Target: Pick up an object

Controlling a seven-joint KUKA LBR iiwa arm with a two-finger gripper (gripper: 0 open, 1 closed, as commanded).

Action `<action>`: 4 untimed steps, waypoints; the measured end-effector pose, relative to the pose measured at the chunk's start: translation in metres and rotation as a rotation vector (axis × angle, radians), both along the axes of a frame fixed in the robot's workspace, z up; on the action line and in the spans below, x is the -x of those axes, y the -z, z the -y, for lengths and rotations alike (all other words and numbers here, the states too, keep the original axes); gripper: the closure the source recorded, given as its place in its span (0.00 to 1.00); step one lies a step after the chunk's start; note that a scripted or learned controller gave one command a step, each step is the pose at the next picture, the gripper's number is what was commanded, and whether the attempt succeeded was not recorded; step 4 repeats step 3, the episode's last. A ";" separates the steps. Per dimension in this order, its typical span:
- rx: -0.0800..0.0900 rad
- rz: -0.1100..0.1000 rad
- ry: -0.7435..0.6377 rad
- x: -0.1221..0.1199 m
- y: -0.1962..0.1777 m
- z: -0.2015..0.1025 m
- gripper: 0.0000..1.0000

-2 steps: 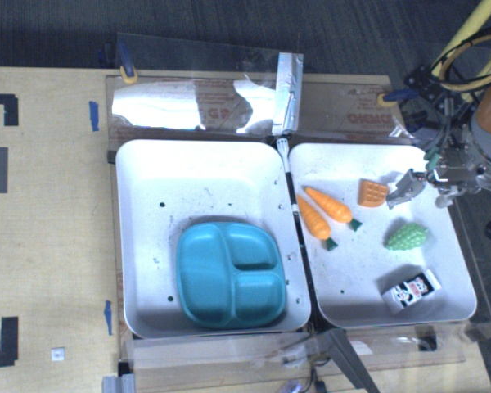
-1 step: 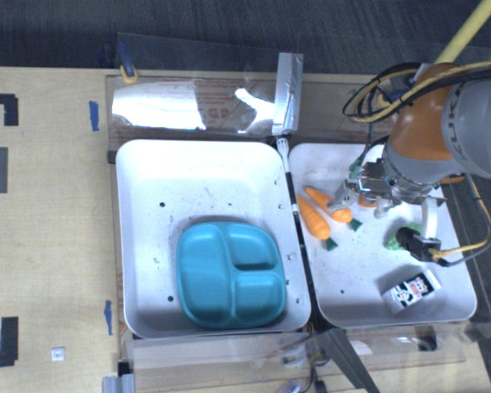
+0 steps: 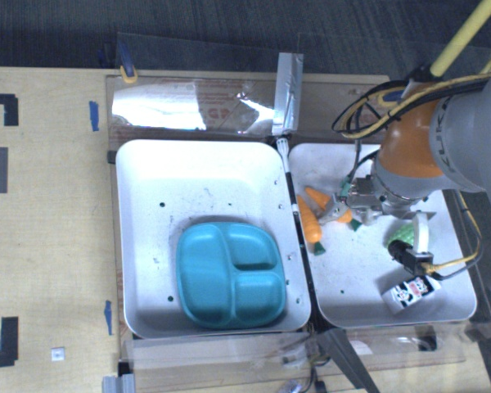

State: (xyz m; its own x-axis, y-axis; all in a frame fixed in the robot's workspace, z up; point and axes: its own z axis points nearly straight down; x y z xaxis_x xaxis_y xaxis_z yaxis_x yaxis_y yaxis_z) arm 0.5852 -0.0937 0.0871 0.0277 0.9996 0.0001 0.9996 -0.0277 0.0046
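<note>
My gripper [image 3: 346, 205] hangs low over the upper left part of the right bin [image 3: 352, 285], beneath the orange-banded wrist. Just to its left lies an orange carrot-like piece [image 3: 311, 228] with a green tip, against the bin's left wall. A shorter orange piece [image 3: 316, 195] lies above it. A small orange bit [image 3: 342, 215] sits right at the gripper's tip; whether it is held is not visible. A green item [image 3: 401, 234] lies to the right, partly under the wrist.
The left bin [image 3: 147, 178] holds a teal divided tray [image 3: 229, 273] at its front. A small black-and-white item [image 3: 411, 291] lies near the right bin's front right corner. A ridge [image 3: 293, 219] divides the two bins.
</note>
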 end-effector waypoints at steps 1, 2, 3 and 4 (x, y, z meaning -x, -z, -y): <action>0.001 0.000 0.060 -0.036 0.001 0.016 0.00; 0.001 0.006 0.059 -0.038 -0.011 0.015 1.00; -0.002 0.004 0.046 -0.071 -0.102 -0.057 1.00; -0.002 0.004 0.046 -0.071 -0.102 -0.057 1.00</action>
